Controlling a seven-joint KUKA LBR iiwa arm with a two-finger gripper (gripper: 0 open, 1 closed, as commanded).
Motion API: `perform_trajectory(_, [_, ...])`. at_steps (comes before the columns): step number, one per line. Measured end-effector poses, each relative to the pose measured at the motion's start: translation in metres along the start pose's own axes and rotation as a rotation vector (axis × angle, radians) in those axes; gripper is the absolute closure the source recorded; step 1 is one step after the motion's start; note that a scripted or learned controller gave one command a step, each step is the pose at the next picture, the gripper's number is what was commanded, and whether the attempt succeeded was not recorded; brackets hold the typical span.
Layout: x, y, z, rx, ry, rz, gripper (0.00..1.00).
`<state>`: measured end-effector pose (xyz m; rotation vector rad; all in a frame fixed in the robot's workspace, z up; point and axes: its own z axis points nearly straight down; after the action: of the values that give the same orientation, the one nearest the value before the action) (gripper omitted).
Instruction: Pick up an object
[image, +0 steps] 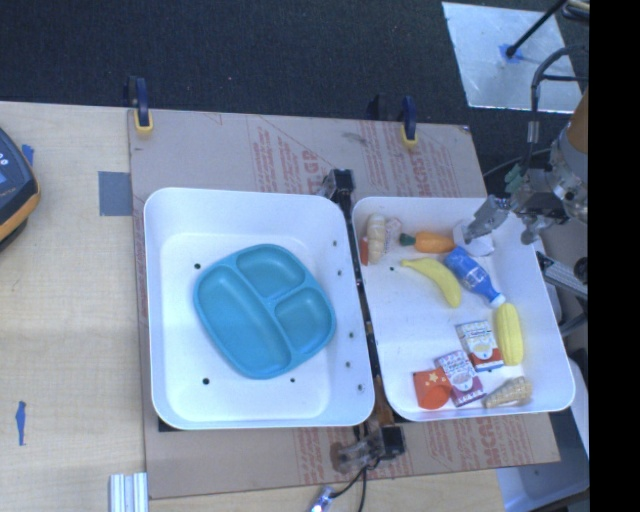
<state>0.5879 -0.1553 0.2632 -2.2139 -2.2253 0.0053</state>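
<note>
Crowded at the right bin's (556, 330) one o'clock corner, the gripper (480, 226), finger state unclear, could nudge the blue bottle (473, 275) sideways.

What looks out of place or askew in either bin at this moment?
Nothing spilled or broken. The blue divided plate lies turned at an angle in the left bin. In the right bin, the toy foods lie loosely scattered, with the banana touching the blue bottle.

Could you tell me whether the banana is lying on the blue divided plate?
No, the banana lies in the right bin beside the blue bottle, while the blue plate sits in the left bin.
</note>
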Motion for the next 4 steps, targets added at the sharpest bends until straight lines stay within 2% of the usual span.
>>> perform_trajectory(1, [-0.021,0.038,0.119,0.002,0.000,0.000,0.00])
perform_trajectory(2, [-0.006,0.014,0.154,-0.014,-0.008,0.001,0.00])
perform_trajectory(3, [0.007,0.029,0.159,-0.023,-0.017,0.002,0.00])
perform_trajectory(4, [0.030,0.006,0.161,-0.022,-0.004,-0.002,0.00])
